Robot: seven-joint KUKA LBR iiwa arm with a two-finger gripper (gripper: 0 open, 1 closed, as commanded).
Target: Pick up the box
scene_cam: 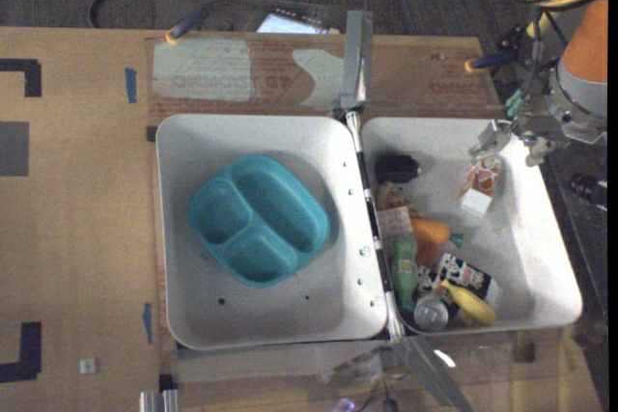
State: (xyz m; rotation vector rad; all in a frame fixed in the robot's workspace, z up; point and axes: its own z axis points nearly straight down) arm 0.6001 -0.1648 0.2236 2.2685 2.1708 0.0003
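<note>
Camera view looks down on two white bins; start at the left. The left bin (183, 207) sits in the middle left of the frame; a blue-green plate (259, 219) with three parts lies flat in it.

The right bin (546, 236) sits in the middle right. Along its left wall lie a black thing (396, 169), a small card (393, 222), a green bottle (406, 265) and a shiny can (432, 314); next to them are an orange carrot (431, 230), a black and white pack (468, 277) and a yellow banana (470, 302); they are all packed close together at the lower left of that bin.

The box (479, 190) is small, brown on top and white at the bottom; it is in the upper middle of the right bin, apart from the pile. Its long side seems to run up and down the frame, tipped a little.

The gripper (496, 148) is just up and to the right of the box, very near its top end; the grey arm (579, 87) with the orange band comes in from the upper right corner. I cannot tell if the gripper is open or shut, or if it has the box; it is too blurry there. I cannot tell if they touch.

I think the next move needs the gripper to line up over the box's top end, a bit down and left, and close across its short side.
</note>
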